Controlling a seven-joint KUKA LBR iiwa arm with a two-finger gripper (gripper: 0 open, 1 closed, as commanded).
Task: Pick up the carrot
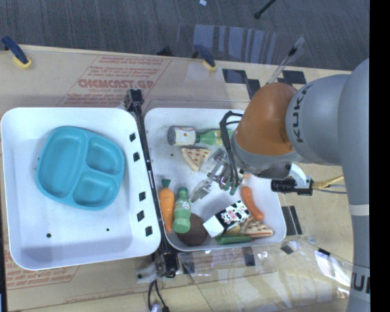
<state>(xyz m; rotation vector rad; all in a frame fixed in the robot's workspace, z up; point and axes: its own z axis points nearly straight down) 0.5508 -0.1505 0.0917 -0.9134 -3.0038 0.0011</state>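
1. Nearest the camera, along the front of the right bin (pixel 281 229): a brown round piece (pixel 194 234), a black-and-white carton (pixel 229 217) and a toast triangle (pixel 255 228), packed close together.
2. Just behind these, by the bin's left wall: the carrot (pixel 166 201), lying lengthwise, green top toward the back, touching a small green bottle (pixel 181 210) on its right side.
3. Best approach, as a judgement: down from above onto the carrot's middle, fingers straddling it across its width, with one finger eased into the tight seam against the bottle and the other kept off the bin wall.
4. Risk worth noting: a grab set too far right likely to catch the bottle instead, or to nudge both sideways.
5. Mid-bin, hanging near the carrot but to its right and apart from it: the gripper (pixel 211 179), metal fingers spread partway, nothing between them, touching nothing that can be made out.
6. Right of it: an orange sausage-like piece (pixel 252 203), easily mistaken for the target.
7. Farther back: a second toast slice (pixel 195 156) and a glass bottle (pixel 194 136) on its side.
8. Off to the left: the other bin (pixel 26 239) with a blue divided plate (pixel 80 167).
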